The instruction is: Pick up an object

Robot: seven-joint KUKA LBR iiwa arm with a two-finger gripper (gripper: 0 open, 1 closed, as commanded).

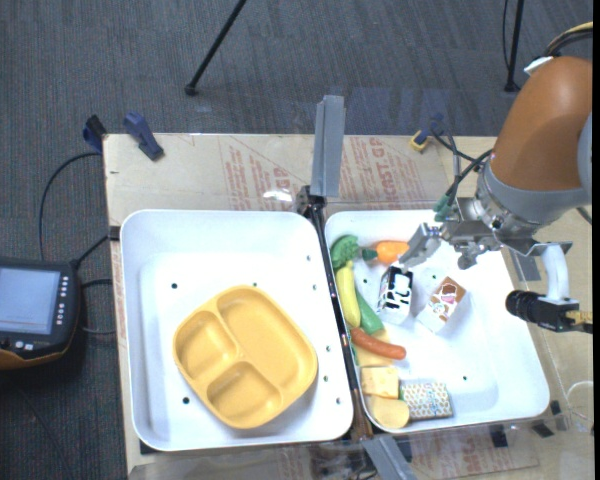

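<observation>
Since the jaws (pixel 442 244) are spread open and hold nothing, the cow-patterned toy (pixel 396 293) just below could be nudged aside. The small carton (pixel 445 303) beside it might be knocked instead.

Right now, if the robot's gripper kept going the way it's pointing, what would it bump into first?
Probably the small black-and-white toy carton. The grey two-finger gripper hangs over the right white bin, pointing down and toward the left. The brown-and-white toy box sits just beside that line, and depth is hard to judge from above.

We see a cardboard-topped bench (pixel 240 173) carrying two shallow white plastic bins side by side: the left bin (pixel 150 268) and the right bin (pixel 500 368), their inner edges touching.
</observation>
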